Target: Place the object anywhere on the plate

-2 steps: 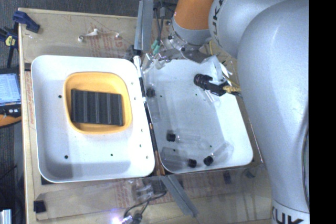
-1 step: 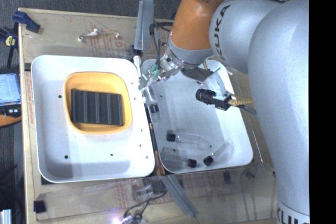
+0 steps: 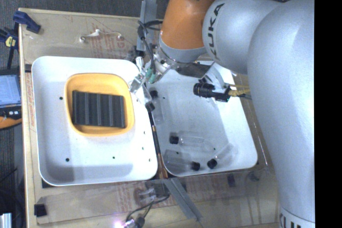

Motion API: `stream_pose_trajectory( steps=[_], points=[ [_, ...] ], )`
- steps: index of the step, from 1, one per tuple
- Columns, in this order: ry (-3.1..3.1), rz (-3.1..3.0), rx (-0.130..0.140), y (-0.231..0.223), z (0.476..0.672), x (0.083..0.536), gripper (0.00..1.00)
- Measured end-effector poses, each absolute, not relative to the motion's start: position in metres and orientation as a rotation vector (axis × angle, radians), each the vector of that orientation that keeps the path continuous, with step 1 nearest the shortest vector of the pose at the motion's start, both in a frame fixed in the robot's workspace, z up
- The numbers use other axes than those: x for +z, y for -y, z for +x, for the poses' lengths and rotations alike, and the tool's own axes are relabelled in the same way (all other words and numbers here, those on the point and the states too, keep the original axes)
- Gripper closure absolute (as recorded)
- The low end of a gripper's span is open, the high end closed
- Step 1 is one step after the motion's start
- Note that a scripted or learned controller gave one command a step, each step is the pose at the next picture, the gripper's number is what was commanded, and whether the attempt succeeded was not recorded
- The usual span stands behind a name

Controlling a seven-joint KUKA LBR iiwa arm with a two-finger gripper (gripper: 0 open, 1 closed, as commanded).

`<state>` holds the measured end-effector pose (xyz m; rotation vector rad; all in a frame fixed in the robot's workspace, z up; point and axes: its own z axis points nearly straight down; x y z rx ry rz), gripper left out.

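The plate (image 3: 99, 83), yellow, at centre left, carried only a dark ridged insert; the gripper (image 3: 143, 78) hovered at its right edge, grip state unreadable; placement seemingly remained undone.

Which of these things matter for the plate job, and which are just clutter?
For the job:
plate, yellow, in the left bin
clear vials with dark caps, in the right bin; presumably one is the object
gripper, over the edge between the bins

Lying about:
blue clamp, top left
tablet, left edge
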<state>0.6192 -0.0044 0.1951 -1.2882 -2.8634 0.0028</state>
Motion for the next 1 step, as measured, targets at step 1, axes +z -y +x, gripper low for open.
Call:
stream_pose_trajectory(
  steps=[1],
  points=[
    [2.864,-1.287,0.003,0.0042,0.6193,0.1951,0.0]
  ],
)
